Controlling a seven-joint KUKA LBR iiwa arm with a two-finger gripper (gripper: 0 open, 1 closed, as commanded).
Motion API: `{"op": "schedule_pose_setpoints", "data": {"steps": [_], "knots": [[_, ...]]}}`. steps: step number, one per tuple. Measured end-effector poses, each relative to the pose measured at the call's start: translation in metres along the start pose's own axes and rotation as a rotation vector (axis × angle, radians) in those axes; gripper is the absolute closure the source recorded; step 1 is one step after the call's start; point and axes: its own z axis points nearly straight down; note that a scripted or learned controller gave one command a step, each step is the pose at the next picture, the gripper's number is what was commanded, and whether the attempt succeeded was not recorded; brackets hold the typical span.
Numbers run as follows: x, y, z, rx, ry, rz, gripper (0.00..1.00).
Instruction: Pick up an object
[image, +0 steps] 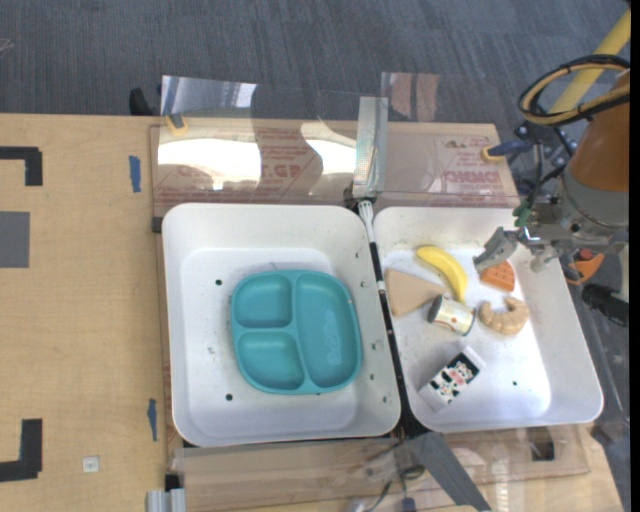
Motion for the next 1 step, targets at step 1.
{"op": "schedule_pose_setpoints", "data": {"steps": [1], "knots": [[0.0548,0.0722,0.1195,-0.012,-0.002,-0.004,0.0]]}}
